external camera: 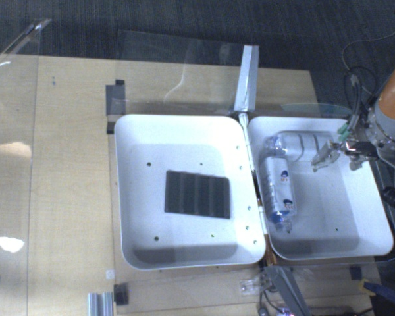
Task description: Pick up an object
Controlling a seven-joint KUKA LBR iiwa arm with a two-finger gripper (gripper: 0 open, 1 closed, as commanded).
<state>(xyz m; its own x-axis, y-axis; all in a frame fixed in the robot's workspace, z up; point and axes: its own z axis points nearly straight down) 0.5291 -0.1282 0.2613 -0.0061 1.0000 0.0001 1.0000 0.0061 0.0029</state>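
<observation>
**Hand over the right bin, bottle lying to its left**

Camera view: The arm [394, 101] comes in at the right edge and is cut off there, so just its orange band and wrist can be seen. The hand [336, 155] is small and partly lost among cables and metal parts; its fingers [322, 158] seem to stand apart with nothing between them, though the detail is hard to read. A clear sheet across the table [59, 196] throws pale glare on the left side.

The left bin [128, 137] holds a dark ribbed mat [197, 194] lying flat near its middle. The right bin [375, 236] holds a clear bottle [278, 189] with a blue label, lying on its side along the bin's left wall, its cap end toward the near edge. Its see-through body blends with the white floor, so its outline is faint. A second clear shape [299, 143] lies by the bin's far wall, too blurred to name.

The bottle lies left of the hand and nearer the camera, apart from the fingers. The hand sits over the far right part of the same bin.
</observation>
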